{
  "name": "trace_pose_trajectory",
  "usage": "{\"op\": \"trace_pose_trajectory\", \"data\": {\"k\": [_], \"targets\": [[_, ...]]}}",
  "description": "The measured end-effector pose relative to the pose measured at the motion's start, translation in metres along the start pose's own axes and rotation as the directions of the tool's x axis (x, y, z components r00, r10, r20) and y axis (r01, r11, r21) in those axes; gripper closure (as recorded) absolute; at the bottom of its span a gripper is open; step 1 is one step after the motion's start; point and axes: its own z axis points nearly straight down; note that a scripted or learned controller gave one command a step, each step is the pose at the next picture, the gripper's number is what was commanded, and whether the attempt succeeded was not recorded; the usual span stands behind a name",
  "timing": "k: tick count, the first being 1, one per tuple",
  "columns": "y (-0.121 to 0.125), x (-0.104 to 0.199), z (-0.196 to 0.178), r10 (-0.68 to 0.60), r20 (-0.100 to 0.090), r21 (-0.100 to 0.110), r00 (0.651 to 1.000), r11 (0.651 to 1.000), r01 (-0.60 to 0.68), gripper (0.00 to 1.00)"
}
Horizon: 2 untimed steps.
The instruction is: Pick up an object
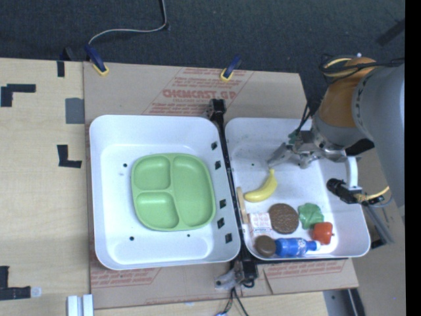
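The claw (279, 155) hangs low over the upper part of the right bin (348, 249), its two thin grey fingers spread apart toward 8 o'clock with nothing between them. Just below the fingertips, at about 6 o'clock from them, lies a yellow banana (262, 187), small and curved, its ends pointing up and to the left, resting on the bin's white floor and apart from the claw.

Along the bin's lower edge sits a cluster of other things. A brown round cookie (283, 218) lies at 5 o'clock from the banana, with a flat red-and-white packet (258, 223) touching it at 9 o'clock. A green leafy piece (310, 213) sits at 3 o'clock from the cookie, and a red piece (322, 232) just below that. A blue bottle (294, 247) lies on its side at the bottom, with a small dark brown round piece (265, 245) just at its left end.

The left bin (105, 176) holds a pale green divided plate (173, 191) with three compartments.
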Motion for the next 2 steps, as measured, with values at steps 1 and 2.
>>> {"op": "trace_pose_trajectory", "data": {"k": [1, 2], "targets": [[-0.023, 0.057, 0.000, -0.001, -0.005, 0.005, 1.000, 1.000, 0.001, 0.00], [-0.051, 0.069, 0.000, 0.001, -0.003, 0.003, 1.000, 1.000, -0.001, 0.00]]}}
